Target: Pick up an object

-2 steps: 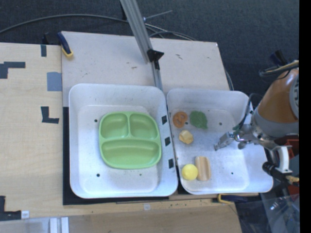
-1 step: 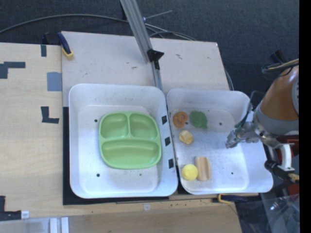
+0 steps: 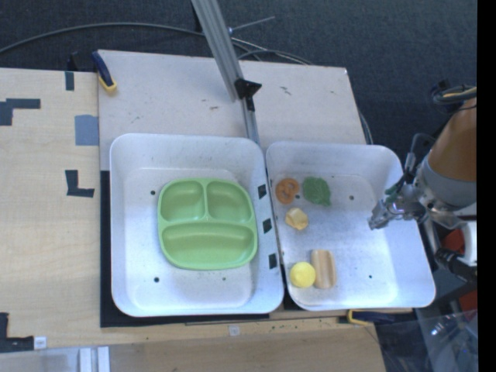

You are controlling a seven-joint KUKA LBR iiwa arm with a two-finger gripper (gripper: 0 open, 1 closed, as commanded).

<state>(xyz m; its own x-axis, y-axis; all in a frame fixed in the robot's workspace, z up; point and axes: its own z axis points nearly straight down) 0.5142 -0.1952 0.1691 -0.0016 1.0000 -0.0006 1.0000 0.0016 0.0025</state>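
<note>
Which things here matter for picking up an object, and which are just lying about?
For the job:
- pincer, at the right bin's right side
- orange round piece
- green piece
- pale yellow piece
- yellow ball
- tan roll, beside the ball

Lying about:
- green divided plate in the left bin
- blue and yellow clamp on the bench

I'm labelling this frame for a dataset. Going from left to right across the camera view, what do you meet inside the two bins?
Green divided plate in the left bin → in the right bin: orange piece → green piece → gripper at the right wall. The three yellowish items lower down overlap these in order, so I leave them out.
</note>
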